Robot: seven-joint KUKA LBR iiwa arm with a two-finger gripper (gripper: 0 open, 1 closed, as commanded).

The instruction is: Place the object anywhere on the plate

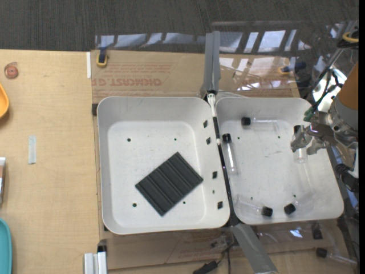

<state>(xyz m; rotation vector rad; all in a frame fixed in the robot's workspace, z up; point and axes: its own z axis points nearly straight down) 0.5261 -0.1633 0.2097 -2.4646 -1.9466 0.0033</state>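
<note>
The left bin (114, 170) holds a dark ribbed plate (169, 183), the right bin (319, 207) clear black-capped tubes (229, 151), and the gripper (302, 144) clamps one tube (300, 154).

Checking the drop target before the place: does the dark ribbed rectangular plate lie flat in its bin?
Flat: the dark ribbed rectangular plate rests on the left white bin's floor, turned diagonally.

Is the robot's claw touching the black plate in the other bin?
Apart. The camera view shows the gripper over the right bin, while the dark ribbed plate lies in the left bin, with the bins' walls between them.
</note>
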